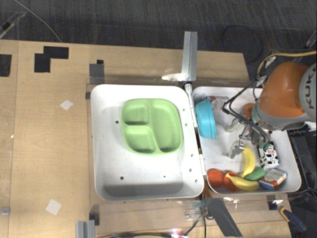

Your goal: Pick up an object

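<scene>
The right bin (218, 150) holds several objects. A blue bowl (206, 118) leans on edge against its left wall. Along the front lie a red-orange round fruit (217, 177), two yellow bananas (246, 171), a green piece (256, 173) and a small colourful box (273, 178). A black-and-white cow-patterned toy (269, 155) sits near the right wall. My gripper (239, 144) hangs low in the middle of this bin, just above the upper end of the upright banana. The arm's orange band (282, 90) and wrist cover the bin's back right corner.
The left bin (106, 148) carries a light green divided plate (151, 125). A metal post (189, 58) stands behind the wall between the bins. Cables run along the right side near the arm. Wooden bench top surrounds both bins.
</scene>
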`<state>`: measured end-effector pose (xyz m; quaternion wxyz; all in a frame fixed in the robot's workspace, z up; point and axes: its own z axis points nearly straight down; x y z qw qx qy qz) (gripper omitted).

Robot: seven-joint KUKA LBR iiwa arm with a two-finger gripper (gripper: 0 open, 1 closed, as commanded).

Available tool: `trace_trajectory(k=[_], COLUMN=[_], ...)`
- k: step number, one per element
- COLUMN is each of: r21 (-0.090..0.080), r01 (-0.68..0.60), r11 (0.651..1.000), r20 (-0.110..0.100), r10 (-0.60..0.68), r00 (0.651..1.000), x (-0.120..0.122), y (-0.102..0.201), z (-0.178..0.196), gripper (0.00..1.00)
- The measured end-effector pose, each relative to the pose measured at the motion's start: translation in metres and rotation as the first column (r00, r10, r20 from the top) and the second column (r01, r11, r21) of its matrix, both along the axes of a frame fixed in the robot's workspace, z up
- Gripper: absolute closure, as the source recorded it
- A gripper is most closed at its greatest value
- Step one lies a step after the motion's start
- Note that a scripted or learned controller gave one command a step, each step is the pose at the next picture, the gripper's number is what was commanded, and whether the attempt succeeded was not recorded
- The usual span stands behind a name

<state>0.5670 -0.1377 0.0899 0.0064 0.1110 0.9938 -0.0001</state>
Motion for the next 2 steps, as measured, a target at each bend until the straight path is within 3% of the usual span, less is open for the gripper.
trace_trajectory(k=[1, 2], r21=[0.001, 0.001], r01=[0.113, 0.194], r11=[0.994, 0.981], r20=[0.006, -0.001], r10=[-0.113, -0.194], r00=[0.994, 0.981], x=[-0.045, 0.025], y=[-0.003, -0.051], z=[0.001, 0.013], gripper=[0.0, 0.0])
